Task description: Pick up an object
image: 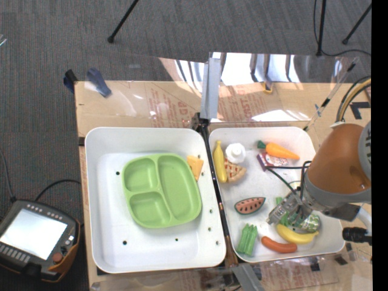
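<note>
My gripper [291,214] hangs low over the front right part of the right bin [306,137]. It sits just above a yellow banana [295,235] and a green and clear object [308,223], which the gripper and wrist partly cover. I cannot tell if it touches them. A watermelon slice [250,205] lies just to its left. A red sausage [278,244] and a green vegetable bundle [247,239] lie at the bin's front. Farther back are a carrot [280,151], a purple packet [267,161], a white bottle [235,153], a pie slice [235,172] and a second banana [219,161].
The left bin [103,223] holds a green divided plate [160,190] and a yellow cheese wedge [195,164] at the plate's far right corner. A ridge between the bins [217,211] separates them. The orange-banded arm [339,162] covers the right bin's right edge. A teach pendant [36,238] lies on the floor at left.
</note>
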Controlling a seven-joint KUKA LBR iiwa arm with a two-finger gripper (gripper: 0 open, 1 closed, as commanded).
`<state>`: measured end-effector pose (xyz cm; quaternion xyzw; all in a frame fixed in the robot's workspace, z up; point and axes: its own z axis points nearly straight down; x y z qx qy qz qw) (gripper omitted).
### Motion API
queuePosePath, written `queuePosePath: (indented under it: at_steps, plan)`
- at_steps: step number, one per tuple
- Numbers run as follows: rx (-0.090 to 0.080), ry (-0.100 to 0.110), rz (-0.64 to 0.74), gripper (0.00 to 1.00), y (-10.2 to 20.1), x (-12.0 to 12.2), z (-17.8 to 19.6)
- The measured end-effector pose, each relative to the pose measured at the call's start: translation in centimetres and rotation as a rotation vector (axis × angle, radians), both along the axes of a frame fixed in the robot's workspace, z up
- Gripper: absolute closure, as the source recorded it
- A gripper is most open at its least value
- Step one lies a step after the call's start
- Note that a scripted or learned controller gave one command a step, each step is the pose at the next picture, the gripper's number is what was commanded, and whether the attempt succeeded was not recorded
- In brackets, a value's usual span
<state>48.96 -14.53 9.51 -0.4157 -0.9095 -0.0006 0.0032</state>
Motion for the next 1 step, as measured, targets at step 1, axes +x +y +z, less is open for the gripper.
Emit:
queuePosePath:
  at_steps: [1]
  plan:
    - [-0.002,-0.001,-0.084,1.00,6.14,1.83,-0.94]
